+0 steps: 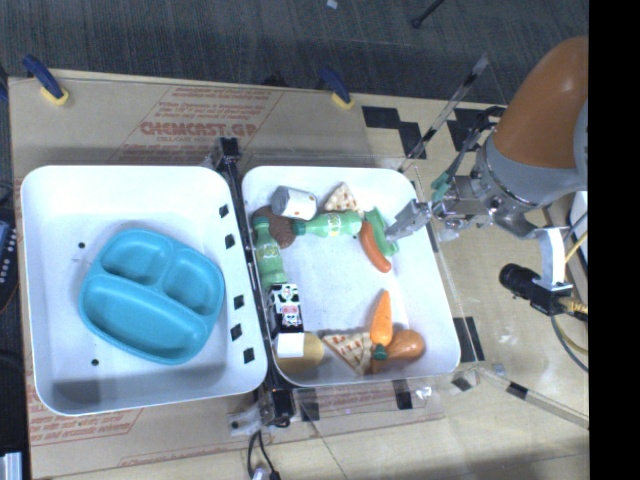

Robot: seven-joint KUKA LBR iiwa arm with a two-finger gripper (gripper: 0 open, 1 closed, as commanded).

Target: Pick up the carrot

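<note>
At the right bin's point(437, 298) upper right rim my tool point(405, 220) hangs, just inboard of the wall; fingers look like a pale grey wedge pointing down-left, and I can't tell if they're spread or closed, nothing visibly gripped. Target: the carrot point(381, 318), orange w/ green stub at its lower end, in the lower right part of the same bin. It lies well apart from my tool, toward the near edge of the bin and a bit left of my tip. Long axis runs nearly up-down in the view, slight tilt, top end leaning right. Its lower end sits against a brown bun-like piece point(402, 345) and a pizza slice point(347, 349), so the free part is the upper half. Watch out: an orange-red sausage-shaped thing point(375, 245) lies just beside my tool, touching the green bottle point(331, 226), much nearer than the carrot and similar in colour, easy to mistake. My judgement: I need to travel toward the near rim, then turn my fingers to close across the carrot's short width, i.e. roughly left-right in the view, on its upper half.
</note>
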